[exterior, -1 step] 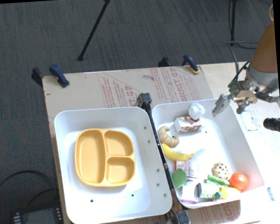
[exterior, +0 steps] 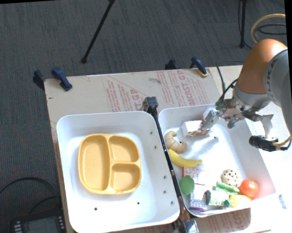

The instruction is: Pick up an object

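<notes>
My gripper (exterior: pixel 206 125) hangs low over the far part of the right bin (exterior: pixel 242 151), its tip right at a small white and red packet (exterior: pixel 191 129); whether they touch is unclear. Just left of the packet lies a tan pastry (exterior: pixel 175 142), with a yellow banana (exterior: pixel 183 160) in front of it. Along the bin's near side sit a green piece (exterior: pixel 186 184), a purple and white packet (exterior: pixel 198 201), green beans (exterior: pixel 224 187), a speckled cookie (exterior: pixel 229 176) and a red tomato (exterior: pixel 249 188).
The left bin (exterior: pixel 71 129) holds a yellow divided plate (exterior: pixel 109 163). The arm's grey and orange body (exterior: pixel 266 74) stands over the right bin's far right corner. Blue clamps (exterior: pixel 61 77) grip the board's far edge.
</notes>
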Controlling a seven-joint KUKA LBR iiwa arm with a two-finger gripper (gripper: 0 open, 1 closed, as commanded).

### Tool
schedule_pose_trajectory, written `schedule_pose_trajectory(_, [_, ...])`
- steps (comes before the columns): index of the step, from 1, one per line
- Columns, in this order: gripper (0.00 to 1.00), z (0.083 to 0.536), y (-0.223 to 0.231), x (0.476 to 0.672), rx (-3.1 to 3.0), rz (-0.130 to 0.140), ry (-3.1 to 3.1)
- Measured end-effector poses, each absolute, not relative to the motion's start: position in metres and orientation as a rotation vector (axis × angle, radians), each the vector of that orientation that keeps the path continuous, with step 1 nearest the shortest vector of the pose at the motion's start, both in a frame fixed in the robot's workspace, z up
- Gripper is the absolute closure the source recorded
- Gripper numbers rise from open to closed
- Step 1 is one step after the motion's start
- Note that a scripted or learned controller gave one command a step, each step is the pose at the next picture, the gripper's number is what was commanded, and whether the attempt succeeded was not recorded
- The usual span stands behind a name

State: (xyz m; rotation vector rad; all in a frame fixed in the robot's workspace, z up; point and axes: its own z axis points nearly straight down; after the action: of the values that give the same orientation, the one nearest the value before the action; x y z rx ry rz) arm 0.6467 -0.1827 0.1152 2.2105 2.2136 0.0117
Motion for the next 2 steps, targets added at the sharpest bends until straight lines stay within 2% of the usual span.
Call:
schedule_pose_trajectory(1, [0.0,0.087,-0.143,0.606,2.221,-0.002,2.228])
schedule_pose_trajectory(2, [0.0,0.088,-0.089,0.644,2.219,0.0,2.228])
